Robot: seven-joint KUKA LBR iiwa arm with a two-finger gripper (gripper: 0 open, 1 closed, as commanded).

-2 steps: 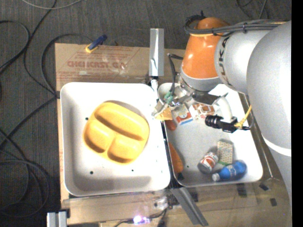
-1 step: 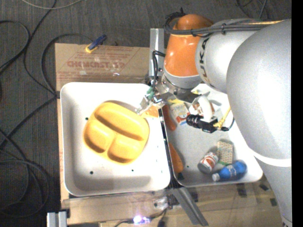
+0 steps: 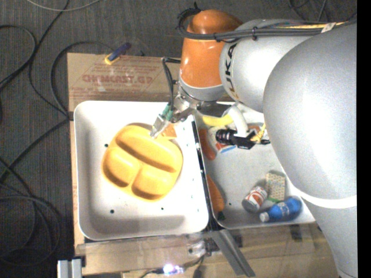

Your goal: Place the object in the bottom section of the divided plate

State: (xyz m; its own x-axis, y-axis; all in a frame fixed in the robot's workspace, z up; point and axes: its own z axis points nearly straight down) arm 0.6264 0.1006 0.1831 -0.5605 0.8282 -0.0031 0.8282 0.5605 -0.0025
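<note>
A yellow divided plate (image 3: 142, 162) lies in the left white bin (image 3: 93, 213), with one long section along its upper side and two smaller ones below. My gripper (image 3: 159, 127) hangs over the plate's upper right rim, close to the wall between the bins. A small orange object (image 3: 170, 131) shows right beside the gripper tip, at the plate's edge. Whether it is held or lying in the bin is unclear.
The right bin (image 3: 232, 172) holds an orange-red item (image 3: 208, 144) near the dividing wall, another orange item (image 3: 215, 196) lower down, a small can (image 3: 254, 199), a blue bottle (image 3: 282, 209) and a speckled block (image 3: 276, 183). The arm's big grey body covers the right side.
</note>
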